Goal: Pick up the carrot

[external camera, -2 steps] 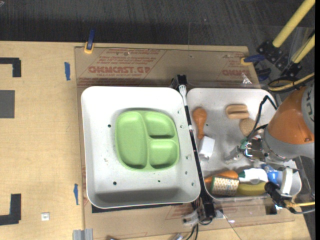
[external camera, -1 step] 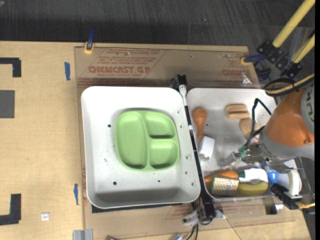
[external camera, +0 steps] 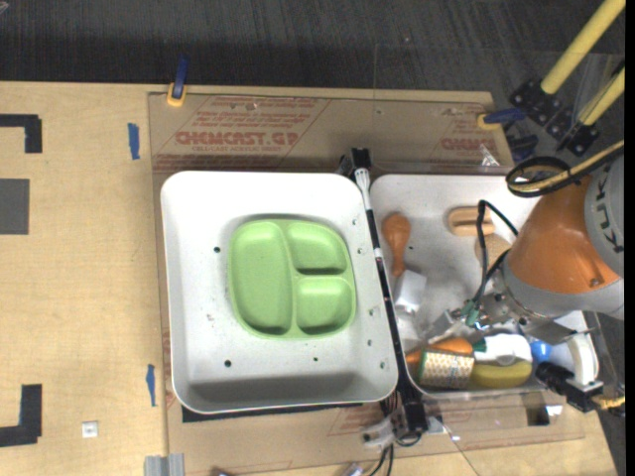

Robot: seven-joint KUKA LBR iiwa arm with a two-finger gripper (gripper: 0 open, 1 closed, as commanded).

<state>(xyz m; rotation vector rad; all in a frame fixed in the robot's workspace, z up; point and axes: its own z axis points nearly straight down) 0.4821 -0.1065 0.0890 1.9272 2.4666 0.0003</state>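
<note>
The arm's wrist covers much of the right bin, and the hand sits low among clutter; whether it is open or closed cannot be told. The carrot lies at that bin's left wall, apart from the hand. Two white bins (side by side) rest on a cardboard-covered desk. The left bin holds one green divided plate.

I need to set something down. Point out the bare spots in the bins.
Left bin: bare white margin all around the green divided plate, widest along its near and left edges. Right bin: a small bare patch at the far side, between the orange item and the tan piece. Its near end is crowded with items under the arm.
</note>
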